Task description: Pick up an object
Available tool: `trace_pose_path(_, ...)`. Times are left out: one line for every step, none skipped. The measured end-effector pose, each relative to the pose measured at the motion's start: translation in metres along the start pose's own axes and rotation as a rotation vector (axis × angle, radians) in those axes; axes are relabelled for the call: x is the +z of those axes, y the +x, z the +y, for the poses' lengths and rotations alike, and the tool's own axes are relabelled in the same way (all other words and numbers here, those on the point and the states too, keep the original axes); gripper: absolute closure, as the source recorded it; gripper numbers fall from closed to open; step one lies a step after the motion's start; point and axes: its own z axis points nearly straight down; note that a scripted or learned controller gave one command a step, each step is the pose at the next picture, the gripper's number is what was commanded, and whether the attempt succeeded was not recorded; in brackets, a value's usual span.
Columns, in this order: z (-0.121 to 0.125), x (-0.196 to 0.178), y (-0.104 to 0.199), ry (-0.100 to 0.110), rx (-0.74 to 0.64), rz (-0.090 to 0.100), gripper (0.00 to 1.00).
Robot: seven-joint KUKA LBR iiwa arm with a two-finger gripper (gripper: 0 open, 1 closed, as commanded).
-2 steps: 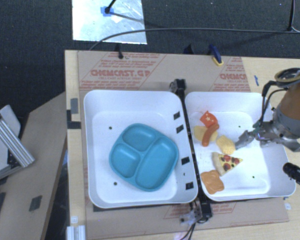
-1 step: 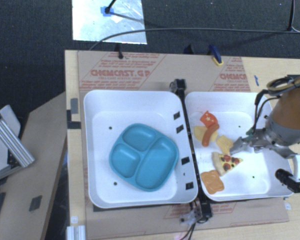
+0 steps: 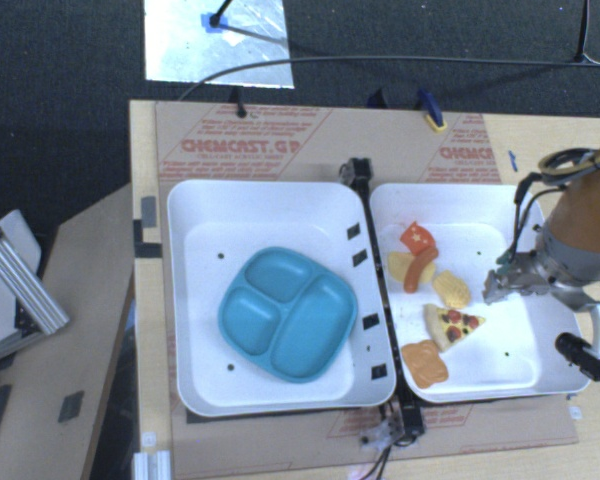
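Setting: I'm looking down on a tan table [image 3: 280, 133] with red lettering on its board, dark carpet around it and a shiny silver sheet [image 3: 218, 28] lying beyond the far edge.
Left bin: the shallow white bin on the left [image 3: 200, 218] carries a blue plastic plate with three compartments [image 3: 288, 313], sitting slightly right of centre.
Right bin: the shallow white bin on the right [image 3: 510, 373] has the toy food bunched along its left side.
Food, far to near: I see a red toy piece [image 3: 417, 237], a reddish-brown toy sausage [image 3: 418, 269] touching a pale yellow piece [image 3: 400, 265], a yellow rounded toy [image 3: 452, 289], a toy pizza slice [image 3: 453, 324] and an orange flat toy [image 3: 425, 364] nearest the front rim.
Arm: the grey arm with the orange band [image 3: 580, 223] comes in from the right, over the right bin.
Jaws: the grey two-finger gripper [image 3: 500, 283] is low over the bin floor, just right of the yellow rounded toy; I can't tell how the jaws stand, and I see nothing between them.
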Motion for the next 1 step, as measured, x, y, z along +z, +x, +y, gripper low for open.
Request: trace_pose_path(-0.0031, -0.0626, -0.0042, -0.004, -0.001, -0.001, 1.0)
